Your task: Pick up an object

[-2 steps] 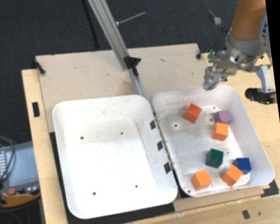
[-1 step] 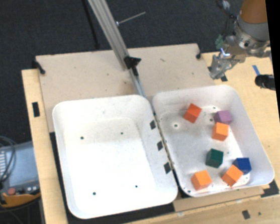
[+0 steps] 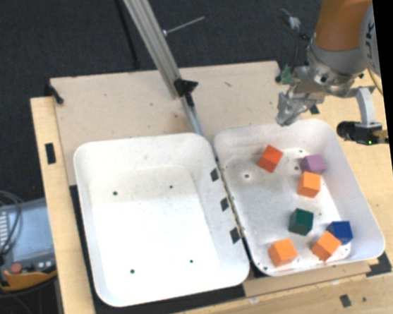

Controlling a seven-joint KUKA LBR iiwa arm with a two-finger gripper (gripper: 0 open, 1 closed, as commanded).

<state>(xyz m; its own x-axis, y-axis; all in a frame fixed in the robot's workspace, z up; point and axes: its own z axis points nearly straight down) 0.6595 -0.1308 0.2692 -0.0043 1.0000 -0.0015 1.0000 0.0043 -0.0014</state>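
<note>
Resting in smooth white bin [image 3: 353, 190], seven matte cubes [image 3: 302, 221]

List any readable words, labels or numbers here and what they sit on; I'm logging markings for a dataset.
No text can be read in this view.
The device left of the bench has a screen and buttons, too blurred to read.
The blocks, such as the purple block, show plain faces.
</note>
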